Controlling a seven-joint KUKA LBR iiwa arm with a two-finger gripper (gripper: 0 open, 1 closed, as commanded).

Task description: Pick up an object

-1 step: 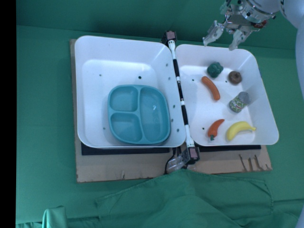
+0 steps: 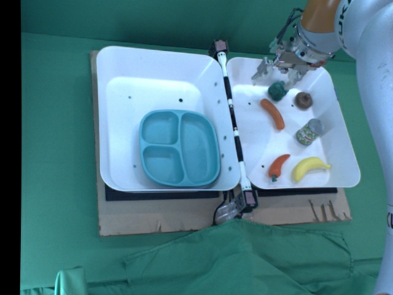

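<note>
Hovering fingers (image 2: 284, 70), spread wide, above broccoli (image 2: 277, 90).

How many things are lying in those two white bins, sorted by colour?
Blue-green: 1, the plate
Green: 2, the broccoli and the can
Orange-red: 2, the sausage and the pepper
Brown: 1, the doughnut
Yellow: 1, the banana
Total: 7

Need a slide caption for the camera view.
Gripper above broccoli in right bin; divided plate in left bin.
</note>
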